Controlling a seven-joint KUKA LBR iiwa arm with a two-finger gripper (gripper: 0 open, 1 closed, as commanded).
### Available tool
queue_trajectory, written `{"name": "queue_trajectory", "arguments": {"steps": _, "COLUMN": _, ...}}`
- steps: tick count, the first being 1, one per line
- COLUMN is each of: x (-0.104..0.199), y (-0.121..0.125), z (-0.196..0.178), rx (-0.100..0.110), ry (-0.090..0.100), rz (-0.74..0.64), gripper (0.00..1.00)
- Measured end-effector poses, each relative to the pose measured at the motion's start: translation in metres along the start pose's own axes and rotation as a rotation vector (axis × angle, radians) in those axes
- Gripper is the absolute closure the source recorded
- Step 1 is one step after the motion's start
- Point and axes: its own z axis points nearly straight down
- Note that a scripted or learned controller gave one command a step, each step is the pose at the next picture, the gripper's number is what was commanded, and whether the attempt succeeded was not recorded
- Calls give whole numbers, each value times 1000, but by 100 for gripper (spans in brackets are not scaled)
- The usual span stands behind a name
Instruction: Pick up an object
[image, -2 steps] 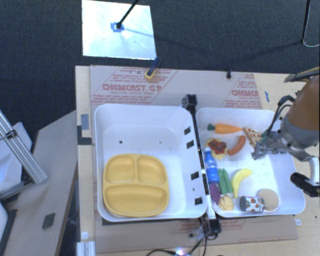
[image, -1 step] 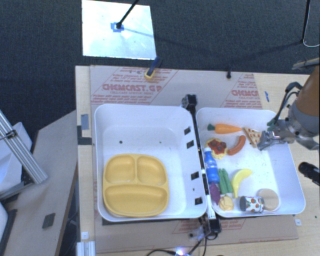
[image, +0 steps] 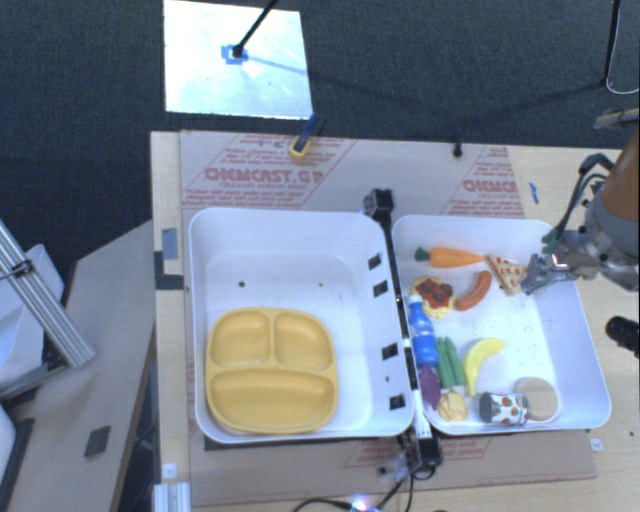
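Right bin: carrot, pizza slice, sausage, banana, bottle crowded together. Yellow tray seen in left bin. Gripper just beside pizza slice; jaw state cannot be told; nothing seen held.

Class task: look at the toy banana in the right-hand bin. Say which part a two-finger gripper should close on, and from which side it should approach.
Grip the banana across its narrow middle, coming straight down from above. It lies flat on the bin floor, curved, with bare floor along its right side; the green pieces sit close on its left, so the fingers should probably straddle its width mid-curve.
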Motion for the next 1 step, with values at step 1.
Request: {"name": "queue_trajectory", "arguments": {"steps": 1, "x": 50, "y": 32, "z": 9, "rx": 0, "ry": 2, "rz": -5, "gripper": 100}}
